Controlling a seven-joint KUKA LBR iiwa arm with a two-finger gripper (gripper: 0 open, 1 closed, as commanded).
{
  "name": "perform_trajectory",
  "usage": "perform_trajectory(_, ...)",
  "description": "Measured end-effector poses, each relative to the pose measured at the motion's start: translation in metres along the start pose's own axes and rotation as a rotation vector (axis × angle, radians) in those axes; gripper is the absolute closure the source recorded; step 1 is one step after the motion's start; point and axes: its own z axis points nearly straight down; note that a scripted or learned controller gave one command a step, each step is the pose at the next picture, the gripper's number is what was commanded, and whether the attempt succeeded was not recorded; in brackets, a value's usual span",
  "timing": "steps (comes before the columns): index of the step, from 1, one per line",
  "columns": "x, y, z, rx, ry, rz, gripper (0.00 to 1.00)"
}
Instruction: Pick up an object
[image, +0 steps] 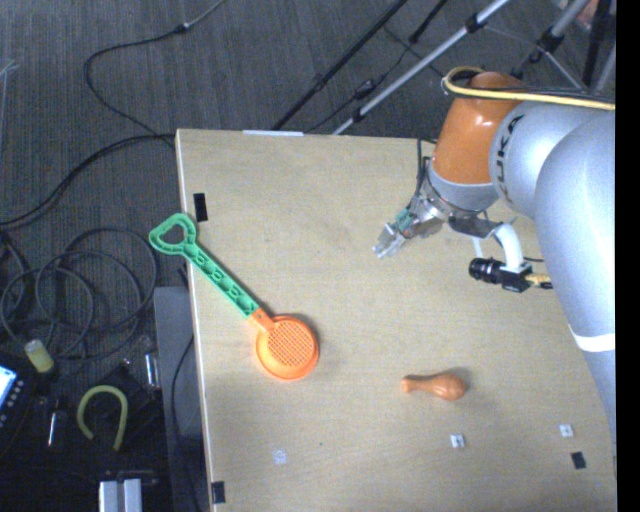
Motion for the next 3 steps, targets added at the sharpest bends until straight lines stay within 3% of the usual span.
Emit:
perform_trajectory(1,0.0001,0.0000,0.0001,0.000,0.000,0.000,0.00)
perform_trajectory(3,0.0001,0.0000,0.0001,0.000,0.000,0.000,0.00)
